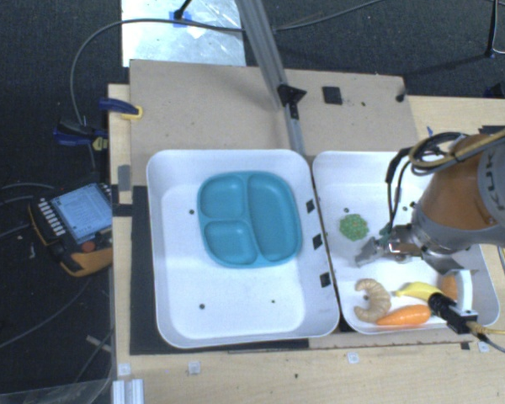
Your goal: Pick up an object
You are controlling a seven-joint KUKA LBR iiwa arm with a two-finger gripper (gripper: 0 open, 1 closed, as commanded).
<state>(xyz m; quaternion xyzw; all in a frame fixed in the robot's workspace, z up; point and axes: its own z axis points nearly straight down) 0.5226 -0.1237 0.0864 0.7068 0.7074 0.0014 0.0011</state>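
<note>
Your tool [372,251] hangs over the right bin [337,183], spread apart and holding nothing.

Around it you have a green broccoli piece [353,225] just up-left, and along the bin's near wall a curled croissant [371,299], a carrot [403,316] and a banana [421,290]. The carrot lies lengthwise left to right, touching the croissant. The left bin [177,310] holds a blue divided plate [248,219]. Your arm [463,200] reaches in from the right, wrist bent down.
</note>
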